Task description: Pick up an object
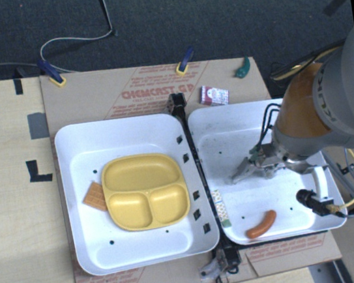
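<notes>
Orange sausage (262,224) lies ungrabbed near the right bin's (227,123) front, gripper (242,172) hovering with nothing in it, can't tell how open.

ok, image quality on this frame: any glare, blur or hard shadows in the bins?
Camera view: lighting even and soft, with no blown glare on the white bins; yellow divided plate and sausage look sharp enough; gripper is small and soft-edged, with only a faint shadow beneath; the arm's near bulk looks blurred.
</notes>
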Action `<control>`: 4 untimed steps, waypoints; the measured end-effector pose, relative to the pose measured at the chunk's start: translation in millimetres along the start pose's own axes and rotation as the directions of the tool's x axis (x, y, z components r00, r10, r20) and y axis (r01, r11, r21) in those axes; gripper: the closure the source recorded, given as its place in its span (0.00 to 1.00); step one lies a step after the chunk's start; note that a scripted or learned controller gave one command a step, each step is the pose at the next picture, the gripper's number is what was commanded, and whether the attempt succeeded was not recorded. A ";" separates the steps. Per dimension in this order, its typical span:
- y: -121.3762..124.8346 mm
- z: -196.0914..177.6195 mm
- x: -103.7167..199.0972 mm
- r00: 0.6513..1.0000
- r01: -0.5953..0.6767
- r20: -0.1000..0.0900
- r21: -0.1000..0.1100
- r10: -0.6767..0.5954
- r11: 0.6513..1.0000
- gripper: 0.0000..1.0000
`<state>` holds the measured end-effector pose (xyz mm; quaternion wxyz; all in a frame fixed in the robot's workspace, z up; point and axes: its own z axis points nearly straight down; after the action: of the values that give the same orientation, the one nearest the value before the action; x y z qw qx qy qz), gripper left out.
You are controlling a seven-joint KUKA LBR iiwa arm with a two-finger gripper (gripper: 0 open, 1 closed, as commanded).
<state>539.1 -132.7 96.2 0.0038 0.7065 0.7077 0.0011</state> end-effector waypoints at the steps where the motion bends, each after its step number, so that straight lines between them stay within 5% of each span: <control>1: 0.2 -9.2 0.6 1.000 0.001 -0.001 0.001 -0.001 1.000 1.00; 2: 0.2 -9.2 0.6 1.000 0.001 -0.001 0.001 -0.001 1.000 0.00; 3: 0.5 -18.4 1.2 1.000 0.001 -0.002 0.001 -0.001 1.000 1.00; 4: 0.4 -18.3 1.2 1.000 0.001 -0.002 0.001 -0.001 1.000 0.00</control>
<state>539.4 -131.4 114.5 0.0027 0.7061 0.7081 0.0013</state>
